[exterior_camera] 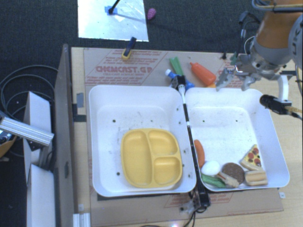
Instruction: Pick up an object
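The gripper (234,81) hangs over the far rim of the right bin (270,126), its two fingers (222,80) spread apart with nothing between them. Just beside the jaws, on the bench behind the bins, lies an orange carrot-shaped toy (202,74), and a little further that way a green piece (175,65) and a blue piece (173,74) near the seam where the bins meet.

Well below the jaws, at the near edge of the right bin, toy food is gathered: a pizza slice (251,157) nearest the gripper's side, a bun (256,177) at the corner, a brown round patty (233,172), a white egg-like piece (211,167), a green item (213,180) along the rim, and an orange sausage shape (199,152) against the dividing wall.

Across the divider, the left bin (109,103) holds a yellow compartment plate (151,157) (three sections, lying flat) toward its near side.

Far beyond the jaws, a yellow and dark small object (128,49) rests on the cardboard, and a pink object (151,13) lies on the dark floor beside a shiny sheet (128,27).
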Controlling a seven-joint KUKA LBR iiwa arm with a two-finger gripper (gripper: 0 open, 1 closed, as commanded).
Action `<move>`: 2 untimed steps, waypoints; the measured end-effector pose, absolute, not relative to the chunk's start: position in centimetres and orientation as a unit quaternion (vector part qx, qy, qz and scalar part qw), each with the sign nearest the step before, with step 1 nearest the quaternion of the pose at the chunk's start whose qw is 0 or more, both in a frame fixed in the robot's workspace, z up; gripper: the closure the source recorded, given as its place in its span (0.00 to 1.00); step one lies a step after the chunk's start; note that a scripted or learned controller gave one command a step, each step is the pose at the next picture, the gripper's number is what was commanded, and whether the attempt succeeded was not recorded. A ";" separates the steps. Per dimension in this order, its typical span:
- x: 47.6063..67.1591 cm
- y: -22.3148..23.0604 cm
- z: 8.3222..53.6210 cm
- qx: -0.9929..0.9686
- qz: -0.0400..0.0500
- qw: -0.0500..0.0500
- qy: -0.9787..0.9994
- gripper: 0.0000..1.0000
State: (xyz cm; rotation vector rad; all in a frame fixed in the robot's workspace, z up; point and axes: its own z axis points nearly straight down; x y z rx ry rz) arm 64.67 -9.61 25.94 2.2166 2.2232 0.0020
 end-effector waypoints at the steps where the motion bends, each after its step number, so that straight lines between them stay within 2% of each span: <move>1: 64.8 -9.6 27.1 0.705 0.002 0.003 0.709 1.00; 2: 62.4 -7.5 20.9 0.705 -0.001 -0.002 0.709 1.00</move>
